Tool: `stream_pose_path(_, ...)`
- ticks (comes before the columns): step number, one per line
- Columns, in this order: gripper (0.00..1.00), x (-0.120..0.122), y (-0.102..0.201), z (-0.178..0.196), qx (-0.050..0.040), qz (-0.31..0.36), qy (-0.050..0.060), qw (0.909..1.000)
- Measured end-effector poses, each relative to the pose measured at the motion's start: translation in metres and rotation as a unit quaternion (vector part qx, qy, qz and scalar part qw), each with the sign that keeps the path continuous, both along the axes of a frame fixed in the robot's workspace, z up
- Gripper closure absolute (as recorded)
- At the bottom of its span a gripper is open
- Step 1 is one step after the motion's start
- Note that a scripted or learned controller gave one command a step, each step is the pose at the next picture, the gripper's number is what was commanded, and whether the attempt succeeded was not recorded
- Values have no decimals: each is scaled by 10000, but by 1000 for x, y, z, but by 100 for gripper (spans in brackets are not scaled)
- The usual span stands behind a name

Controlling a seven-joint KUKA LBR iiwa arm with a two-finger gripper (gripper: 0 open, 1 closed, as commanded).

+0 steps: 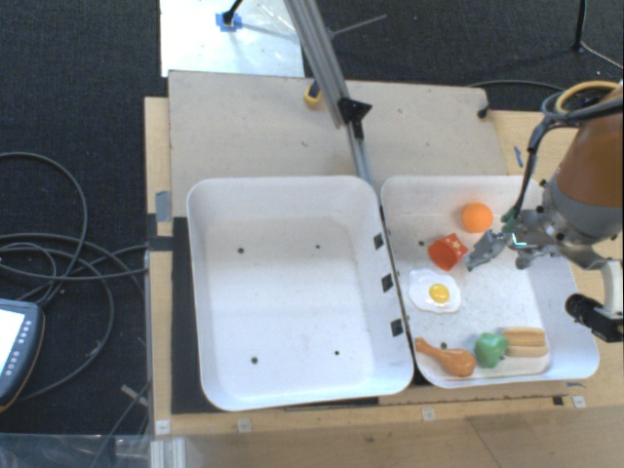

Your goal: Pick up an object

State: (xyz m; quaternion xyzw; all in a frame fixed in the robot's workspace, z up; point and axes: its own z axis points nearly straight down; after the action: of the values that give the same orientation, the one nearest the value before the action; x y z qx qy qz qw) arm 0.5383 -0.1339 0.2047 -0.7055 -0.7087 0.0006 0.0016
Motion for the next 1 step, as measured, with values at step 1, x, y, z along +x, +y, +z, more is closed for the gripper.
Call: stream_pose_path(1, 0, 1, 0, 2, -5, -8, -21, 10000)
